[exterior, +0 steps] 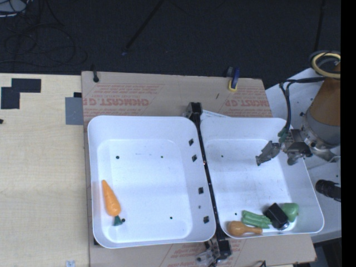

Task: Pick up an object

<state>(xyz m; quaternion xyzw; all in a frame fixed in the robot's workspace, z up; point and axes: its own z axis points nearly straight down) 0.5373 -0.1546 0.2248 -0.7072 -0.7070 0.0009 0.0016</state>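
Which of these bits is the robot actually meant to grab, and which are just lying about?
Could be picked up:
carrot in the left bin
green vegetable, black block, orange gourd, green piece in the right bin

Just there:
cardboard sheet
blue clamp

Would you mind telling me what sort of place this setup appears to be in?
Most likely a robotics lab bench for grasping trials. Two shallow white bins sit on cardboard, holding toy items such as a plastic carrot; a robot arm with its pincer reaches in, and loose cables lie on the dark floor behind.
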